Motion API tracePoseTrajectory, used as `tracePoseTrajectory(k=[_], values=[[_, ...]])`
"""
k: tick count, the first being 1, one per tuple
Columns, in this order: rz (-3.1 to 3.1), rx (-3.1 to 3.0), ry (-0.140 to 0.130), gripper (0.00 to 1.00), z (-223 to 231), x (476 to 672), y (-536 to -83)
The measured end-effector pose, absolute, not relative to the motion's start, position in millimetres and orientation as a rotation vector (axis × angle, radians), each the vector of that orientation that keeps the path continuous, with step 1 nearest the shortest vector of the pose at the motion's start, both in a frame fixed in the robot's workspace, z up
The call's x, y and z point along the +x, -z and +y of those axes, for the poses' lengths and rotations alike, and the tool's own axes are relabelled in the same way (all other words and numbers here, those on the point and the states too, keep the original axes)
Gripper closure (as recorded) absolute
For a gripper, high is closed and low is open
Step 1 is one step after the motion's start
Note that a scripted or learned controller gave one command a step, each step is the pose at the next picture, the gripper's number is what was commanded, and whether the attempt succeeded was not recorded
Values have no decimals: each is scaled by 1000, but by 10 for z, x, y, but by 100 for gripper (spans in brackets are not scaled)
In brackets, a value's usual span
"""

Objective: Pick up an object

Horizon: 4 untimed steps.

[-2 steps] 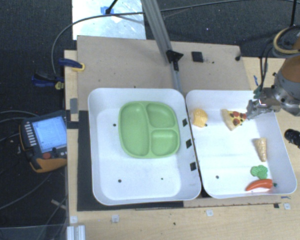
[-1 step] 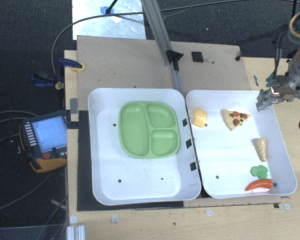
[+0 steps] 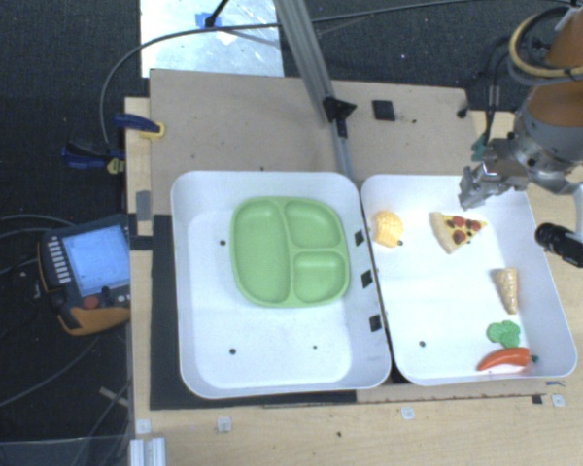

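The right bin (image 3: 437, 357) holds several toy foods. A pizza slice (image 3: 457, 230) lies near its far side, a yellow round piece (image 3: 388, 227) sits by its left wall, a beige cone (image 3: 507, 288) lies toward the right, and a green broccoli (image 3: 502, 333) and a red-orange sausage (image 3: 503, 359) rest in the near right corner. My gripper (image 3: 473, 190) hangs over the bin's far edge, just up and right of the pizza slice. Nothing shows between its fingers.
The left bin (image 3: 204, 357) holds a green divided plate (image 3: 290, 250). A grey pole (image 3: 306, 42) slants over the bench behind the bins. A handheld pendant (image 3: 87, 275) lies off the bench at the left. The arm's orange band (image 3: 573, 56) is at the upper right.
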State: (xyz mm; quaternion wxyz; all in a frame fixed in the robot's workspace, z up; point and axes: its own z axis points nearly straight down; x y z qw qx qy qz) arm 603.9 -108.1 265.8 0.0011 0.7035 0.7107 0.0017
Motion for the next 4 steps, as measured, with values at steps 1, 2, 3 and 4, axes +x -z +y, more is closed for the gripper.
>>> tracePoseTrajectory(k=[1,2,3,4], values=[[2233,2209,-4,100,-495,5984,-2647],[2232,2211,-3,100,-8,6008,-2478],[2232,2211,-4,100,446,5979,-2458],[2234,2209,-5,100,1023,5955,-2469]])
